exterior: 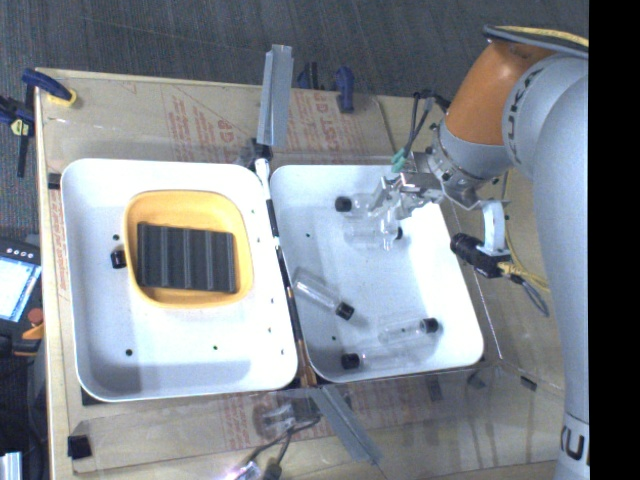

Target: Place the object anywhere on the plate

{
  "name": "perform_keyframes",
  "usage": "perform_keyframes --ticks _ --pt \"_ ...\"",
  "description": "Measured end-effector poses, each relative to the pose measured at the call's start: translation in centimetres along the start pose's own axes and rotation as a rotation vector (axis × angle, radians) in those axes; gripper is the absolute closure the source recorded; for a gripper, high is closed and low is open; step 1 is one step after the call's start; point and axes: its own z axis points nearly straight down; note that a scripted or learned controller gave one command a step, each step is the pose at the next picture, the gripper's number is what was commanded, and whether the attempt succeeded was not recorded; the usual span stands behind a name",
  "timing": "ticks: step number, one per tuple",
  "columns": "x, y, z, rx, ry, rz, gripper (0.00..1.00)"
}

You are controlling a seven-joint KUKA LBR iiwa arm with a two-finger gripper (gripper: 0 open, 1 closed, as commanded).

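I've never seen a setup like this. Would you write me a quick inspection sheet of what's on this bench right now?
Surface: wooden bench bearing the left bin and the right bin, side by side.
Job's things: yellow plate with a dark ridged insert, in the left bin; clear vials with black caps lying scattered in the right bin.
Clutter: small dark piece beside the plate.
Grippers: tool over the right bin's upper part, among vials; grip unclear.
Cables: wires by the wrist.
Surroundings: clamps on the bench edge, dark floor.
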Motion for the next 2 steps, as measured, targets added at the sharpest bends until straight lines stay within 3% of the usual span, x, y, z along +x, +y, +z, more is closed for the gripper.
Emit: perform_keyframes --ticks 1,2 --pt "7.9 -0.2 -5.8 -0.002 -0.003 -0.232 1.0" --pt "13.0 1.7 -1.9 0.002 -0.001 -0.532 1.0"
